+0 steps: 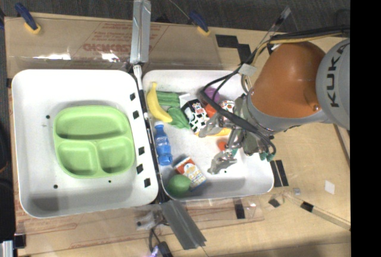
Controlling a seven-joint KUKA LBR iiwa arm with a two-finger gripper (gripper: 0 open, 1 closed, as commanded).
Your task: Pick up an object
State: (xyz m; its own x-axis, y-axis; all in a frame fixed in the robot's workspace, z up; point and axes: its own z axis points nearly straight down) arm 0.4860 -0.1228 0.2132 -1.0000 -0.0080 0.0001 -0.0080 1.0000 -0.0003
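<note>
Pincer (223,162) beside carton (191,172), bottle (162,144), banana (156,105)

The two white bins (36,190) look like smooth moulded plastic with a soft sheen. In the left one lies a green divided tray (93,141), matt plastic. The right bin holds a glossy yellow banana (156,106), a clear plastic water bottle (162,145) beside it, a smooth green ball (178,184) and a printed paper carton (191,171). The tabletop (309,154) looks like raw matt wood. The end effector (225,160) is bare grey metal under a glossy orange band (286,80).
</note>
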